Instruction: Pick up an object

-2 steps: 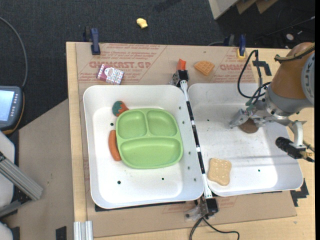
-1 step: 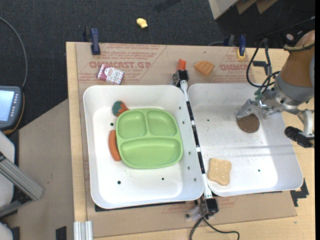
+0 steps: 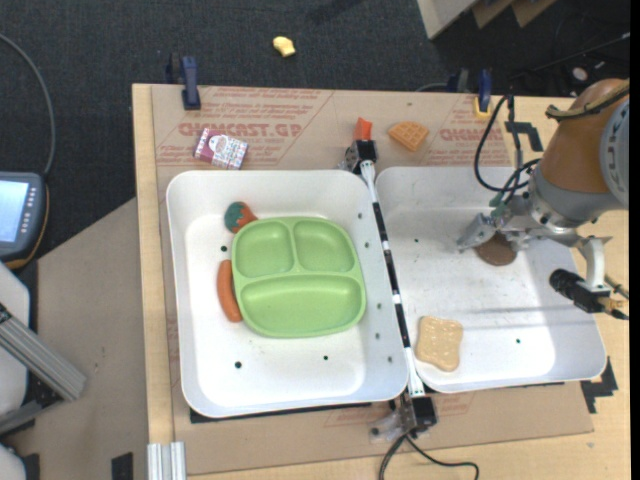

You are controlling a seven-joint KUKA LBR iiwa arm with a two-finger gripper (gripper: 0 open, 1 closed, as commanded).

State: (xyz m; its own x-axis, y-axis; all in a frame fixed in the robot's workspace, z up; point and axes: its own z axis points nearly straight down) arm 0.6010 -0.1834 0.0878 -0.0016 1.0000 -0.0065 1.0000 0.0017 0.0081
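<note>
Bench board (image 3: 300, 128): red print, partly legible "CHEMCAST".

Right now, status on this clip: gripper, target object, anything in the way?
Gripper low in right bin, over a brown object; grasp unconfirmed. Cracker lies apart, near front. Nothing crowding the brown object.

The cardboard-covered bench (image 3: 300, 118) carries two shallow white bins (image 3: 200, 368) (image 3: 520, 368) side by side; near its far edge lie a small pink-and-white packet (image 3: 221, 147) and a tan waffle-shaped piece (image 3: 408, 135).
</note>
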